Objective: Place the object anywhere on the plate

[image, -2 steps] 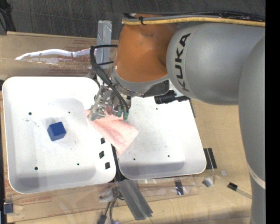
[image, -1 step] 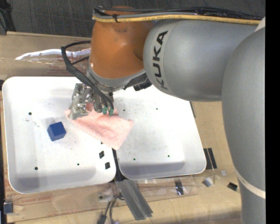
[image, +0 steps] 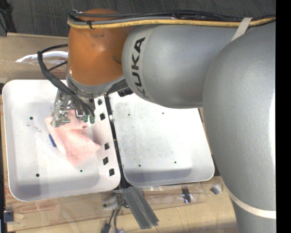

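Over the left bin (image: 19, 130), near its upper right part, the gripper (image: 70, 111) hangs below the orange band (image: 94, 47) of the arm. Its metal fingers point down toward the bin floor, and small green parts show on the body at its right side. Whether the fingers stand apart or together cannot be told, because the wrist above covers much of them and the rest is a tangle of metal. Nothing can be seen held between them.

Just below the gripper, and touching or nearly touching its tips, lies a pinkish, see-through plate (image: 77, 143) flat on the floor of the left bin. Its upper corner reaches under the gripper and its body spreads down and to the right toward the bin's inner wall. A small blue object (image: 52, 140) lies at the plate's left edge, a thin short stroke tilted slightly; whether it rests on the plate or just beside it is hard to tell.

Black cables (image: 51, 72) loop from the wrist out over the bin's upper edge. To the right, the right bin (image: 160, 144) sits beside the left one, its floor speckled with small dark marks. The grey arm (image: 194, 62) crosses above it and bulks large at the right.
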Tool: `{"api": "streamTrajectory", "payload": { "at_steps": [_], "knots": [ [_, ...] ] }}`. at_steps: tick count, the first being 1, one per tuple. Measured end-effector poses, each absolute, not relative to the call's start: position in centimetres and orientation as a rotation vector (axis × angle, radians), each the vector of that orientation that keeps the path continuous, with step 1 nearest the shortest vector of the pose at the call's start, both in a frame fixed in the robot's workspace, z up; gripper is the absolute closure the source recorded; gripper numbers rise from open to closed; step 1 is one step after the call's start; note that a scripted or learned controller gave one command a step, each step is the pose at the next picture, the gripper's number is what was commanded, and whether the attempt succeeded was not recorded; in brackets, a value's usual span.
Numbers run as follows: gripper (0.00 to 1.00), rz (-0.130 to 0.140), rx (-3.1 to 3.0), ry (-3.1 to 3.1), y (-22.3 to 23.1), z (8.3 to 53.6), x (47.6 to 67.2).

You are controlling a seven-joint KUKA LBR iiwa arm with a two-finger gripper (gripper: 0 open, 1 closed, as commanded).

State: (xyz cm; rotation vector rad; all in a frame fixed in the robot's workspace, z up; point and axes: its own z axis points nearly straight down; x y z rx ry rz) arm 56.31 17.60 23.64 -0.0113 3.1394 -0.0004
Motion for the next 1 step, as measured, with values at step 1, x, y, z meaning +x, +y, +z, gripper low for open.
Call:
{"api": "streamTrajectory", "payload": {
  "at_steps": [1],
  "knots": [
    [0.00, 0.000, -0.011, 3.139, 17.58, 23.66, 56.32]
  ]
}}
